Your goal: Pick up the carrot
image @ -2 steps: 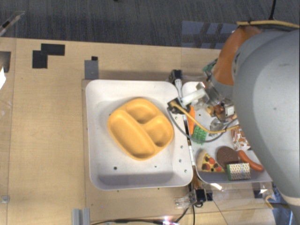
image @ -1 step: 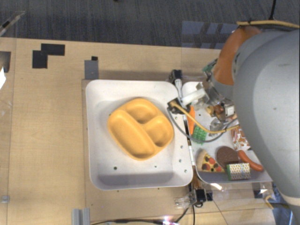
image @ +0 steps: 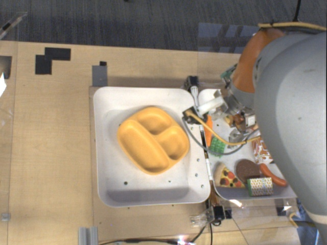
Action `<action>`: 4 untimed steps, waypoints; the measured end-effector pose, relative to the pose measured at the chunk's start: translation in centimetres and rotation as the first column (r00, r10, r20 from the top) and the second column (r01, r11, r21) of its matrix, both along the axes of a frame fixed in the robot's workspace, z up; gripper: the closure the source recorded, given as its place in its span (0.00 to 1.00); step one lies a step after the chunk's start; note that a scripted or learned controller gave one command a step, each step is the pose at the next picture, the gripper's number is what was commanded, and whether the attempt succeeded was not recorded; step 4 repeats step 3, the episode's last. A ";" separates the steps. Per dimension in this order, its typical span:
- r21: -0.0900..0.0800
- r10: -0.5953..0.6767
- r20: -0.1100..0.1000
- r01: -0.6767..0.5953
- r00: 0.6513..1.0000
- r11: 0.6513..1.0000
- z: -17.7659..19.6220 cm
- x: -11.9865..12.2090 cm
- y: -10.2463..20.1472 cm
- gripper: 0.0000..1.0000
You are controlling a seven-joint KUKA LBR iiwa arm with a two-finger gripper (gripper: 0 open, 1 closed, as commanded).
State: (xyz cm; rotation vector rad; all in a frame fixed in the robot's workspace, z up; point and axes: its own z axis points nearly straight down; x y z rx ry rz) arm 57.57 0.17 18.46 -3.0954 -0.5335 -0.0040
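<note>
One fixed camera looks down at a slant from above the surface, fairly near, seeing both white bins while the arm enters from the right.

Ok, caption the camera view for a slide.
KUKA arm reaches into the right bin over the carrot; yellow divided plate sits in the left bin.

A yellow divided plate lies in a white bin; the carrot is orange.
</note>
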 end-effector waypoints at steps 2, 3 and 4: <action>0.000 0.000 0.000 0.000 1.000 1.000 0.0 0.0 0.0 0.00; 0.000 0.000 0.000 0.000 1.000 1.000 0.0 0.0 0.0 0.00; 0.000 0.000 0.000 0.000 1.000 1.000 0.0 0.0 0.0 0.00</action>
